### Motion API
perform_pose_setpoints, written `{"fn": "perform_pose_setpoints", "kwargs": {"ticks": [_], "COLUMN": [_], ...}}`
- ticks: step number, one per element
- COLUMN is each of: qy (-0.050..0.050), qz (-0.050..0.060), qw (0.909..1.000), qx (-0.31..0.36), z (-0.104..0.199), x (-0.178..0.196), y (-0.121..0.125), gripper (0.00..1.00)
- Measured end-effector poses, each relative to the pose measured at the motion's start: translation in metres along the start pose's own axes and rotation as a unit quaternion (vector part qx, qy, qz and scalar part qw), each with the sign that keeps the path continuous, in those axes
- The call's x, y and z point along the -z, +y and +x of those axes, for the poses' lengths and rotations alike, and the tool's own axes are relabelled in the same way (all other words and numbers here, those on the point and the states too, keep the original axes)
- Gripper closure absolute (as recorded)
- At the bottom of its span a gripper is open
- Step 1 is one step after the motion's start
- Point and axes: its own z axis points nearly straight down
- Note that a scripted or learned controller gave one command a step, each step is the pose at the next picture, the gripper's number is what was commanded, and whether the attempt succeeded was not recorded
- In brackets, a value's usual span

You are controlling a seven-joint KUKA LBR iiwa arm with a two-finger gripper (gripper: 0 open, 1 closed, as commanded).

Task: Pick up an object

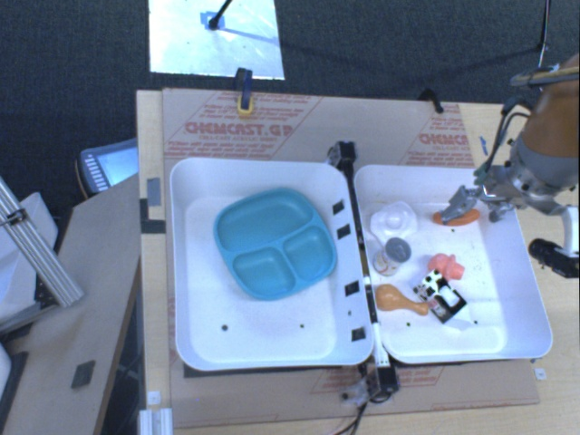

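The tool (475,199) hangs over the upper right part of the right bin (521,329), its tips just beside a flat orange piece (458,215) — whether they are apart, together or clamped on it cannot be told at this angle. Risk noted: the orange piece lies low and thin against the bin floor, so the tips may skid over it or pinch only an edge, and it would then slip free on the lift. The other candidates cluster near the bin centre: a clear, glossy plastic cup (393,218), a small cylinder with a grey top (395,252), a soft-looking pink lump (446,266), a black-and-white figure (436,292) and a smooth tan, pear-shaped item (399,299) — packed closely, so a descent there may nudge neighbours. The left bin (195,338) holds a matte blue sectioned tray (275,253). The surface (299,116) below looks like printed board.
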Motion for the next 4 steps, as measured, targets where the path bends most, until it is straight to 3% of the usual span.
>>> {"fn": "perform_pose_setpoints", "kwargs": {"ticks": [1, 3, 4], "qy": [-0.001, -0.001, -0.001], "qz": [-0.006, -0.004, -0.005], "qw": [1.0, 1.0, 1.0], "qx": [0.001, 0.0, 0.0], "z": [0.0, 0.001, 0.001], "x": [0.007, -0.077, -0.099], "y": [0.003, 0.0, 0.001], "gripper": [0.0, 0.0, 0.0]}}
